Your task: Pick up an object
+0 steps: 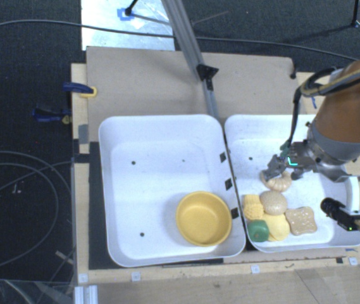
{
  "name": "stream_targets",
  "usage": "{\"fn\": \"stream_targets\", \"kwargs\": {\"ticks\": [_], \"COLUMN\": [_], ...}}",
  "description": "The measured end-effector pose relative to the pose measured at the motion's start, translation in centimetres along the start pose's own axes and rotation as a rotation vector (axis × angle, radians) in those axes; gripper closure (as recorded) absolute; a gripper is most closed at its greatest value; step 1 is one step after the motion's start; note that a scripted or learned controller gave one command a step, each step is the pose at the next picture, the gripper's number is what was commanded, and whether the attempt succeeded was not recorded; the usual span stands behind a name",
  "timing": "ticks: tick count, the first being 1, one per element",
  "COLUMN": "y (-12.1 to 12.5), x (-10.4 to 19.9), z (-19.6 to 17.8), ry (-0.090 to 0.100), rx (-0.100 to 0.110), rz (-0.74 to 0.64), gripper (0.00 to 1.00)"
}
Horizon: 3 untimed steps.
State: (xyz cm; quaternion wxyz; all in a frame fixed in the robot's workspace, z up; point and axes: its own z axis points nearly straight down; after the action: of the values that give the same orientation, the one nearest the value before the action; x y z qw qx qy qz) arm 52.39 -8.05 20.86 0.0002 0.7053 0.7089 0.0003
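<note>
Down at the near edge, the right bin (243,132) holds a huddle of small play-food pieces: a green lump (259,231) at the front, a yellow corn-like piece (252,206) beside it, a pale round bun (273,202), a tan biscuit-shaped piece (300,220), and a yellow bit (279,230) tucked between them. Over in the left bin (161,138), a yellow bowl (204,218) sits alone near the front corner.

Now the gripper (279,171) hangs low at the back of that huddle, right over a small tan ridged piece (279,183), which looks like the one being gone for. Are the fingers around it? From this angle I can't tell how far apart they stand, nor whether anything is between them.

My read on the handling: these look like light, hollow plastic toys, stiff enough to squeeze but smooth and rounded, so likely to squirt out sideways. The ridged piece touches or nearly touches the bun, so a finger could nudge its neighbour. Best hold, I'd say, is across its narrow width, fingers coming down on the free sides away from the bun.
</note>
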Motion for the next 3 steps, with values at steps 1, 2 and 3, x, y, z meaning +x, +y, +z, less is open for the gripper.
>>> {"fn": "stream_targets", "kwargs": {"ticks": [1,2,3], "y": [0.0,0.4,0.9], "x": [0.0,-0.1,-0.1], "z": [0.0,4.2,8.6], "ry": [0.0,0.0,0.0], "rx": [-0.001,0.003,0.003], "rz": [0.0,0.004,0.005], "gripper": [0.0,0.0,0.0]}}
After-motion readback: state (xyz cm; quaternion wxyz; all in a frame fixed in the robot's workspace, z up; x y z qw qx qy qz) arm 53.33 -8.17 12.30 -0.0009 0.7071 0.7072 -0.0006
